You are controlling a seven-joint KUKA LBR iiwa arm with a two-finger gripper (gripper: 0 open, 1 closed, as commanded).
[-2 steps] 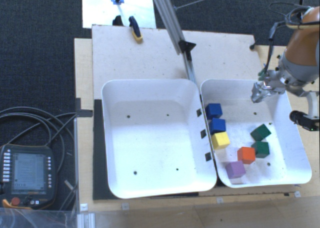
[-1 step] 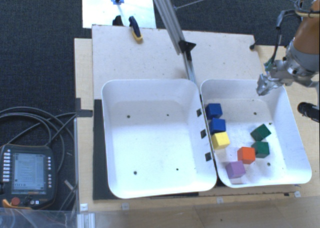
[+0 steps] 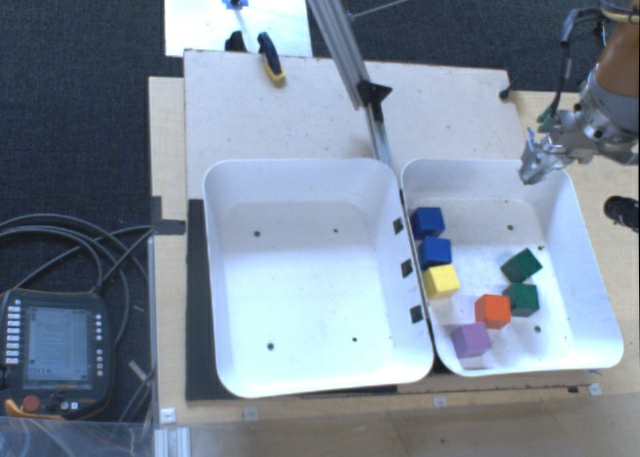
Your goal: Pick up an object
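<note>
Coloured blocks [image 3: 478,295] cluster in the right bin [image 3: 585,245]. The gripper [image 3: 533,167] hovers above its far rim; its opening cannot be told. Descending here risks striking the rim.

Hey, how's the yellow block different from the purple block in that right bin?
The yellow block sits against the bin's left wall, right below two blue blocks; the purple block lies nearer the bin's front edge, beside the orange block. Yellow is bright, purple pale. Both are small cubes of like size, lying in the right bin, apart from the gripper.
</note>
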